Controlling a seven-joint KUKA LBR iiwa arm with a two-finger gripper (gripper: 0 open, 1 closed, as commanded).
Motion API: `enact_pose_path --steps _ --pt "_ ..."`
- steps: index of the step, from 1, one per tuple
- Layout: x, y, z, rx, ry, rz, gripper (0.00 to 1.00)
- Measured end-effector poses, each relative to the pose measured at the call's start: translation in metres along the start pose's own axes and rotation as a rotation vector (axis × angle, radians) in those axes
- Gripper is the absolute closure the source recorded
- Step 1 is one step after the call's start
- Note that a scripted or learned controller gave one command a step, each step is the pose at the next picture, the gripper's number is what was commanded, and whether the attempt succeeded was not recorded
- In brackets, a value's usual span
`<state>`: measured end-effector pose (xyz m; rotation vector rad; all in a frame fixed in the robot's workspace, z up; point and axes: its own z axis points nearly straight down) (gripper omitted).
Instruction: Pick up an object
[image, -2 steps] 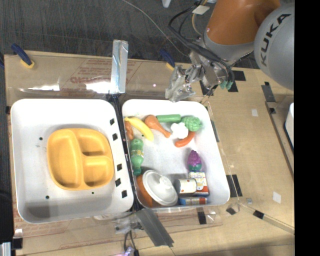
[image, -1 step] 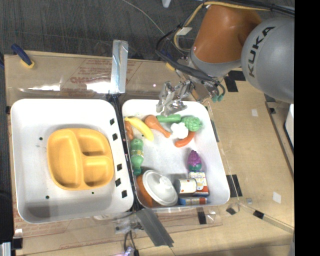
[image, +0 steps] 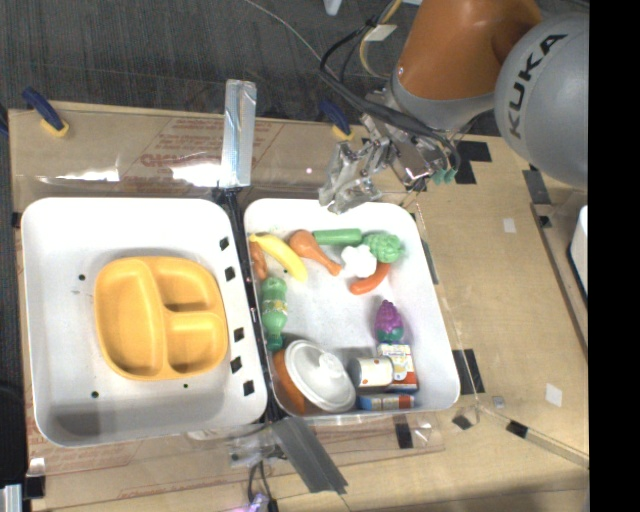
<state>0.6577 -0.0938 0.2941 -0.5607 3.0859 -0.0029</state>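
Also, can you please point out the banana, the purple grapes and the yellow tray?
banana (image: 281, 255), camera view, middle of its yellow body.
purple grapes (image: 389, 321), camera view, centre of the bunch.
yellow tray (image: 128, 300), camera view, floor of its large left compartment.

the arm (image: 470, 50) reached in from the upper right, its gripper (image: 345, 190) hanging low, pointed down and left.
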Motion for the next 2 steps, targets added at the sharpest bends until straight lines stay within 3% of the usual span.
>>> enact_pose_path --steps 1,2 --pt "-0.007 0.02 -0.003 -0.001 0.0 -0.102 1.0" --pt "-0.011 0.033 0.032 -0.004 0.004 -0.189 1.0"
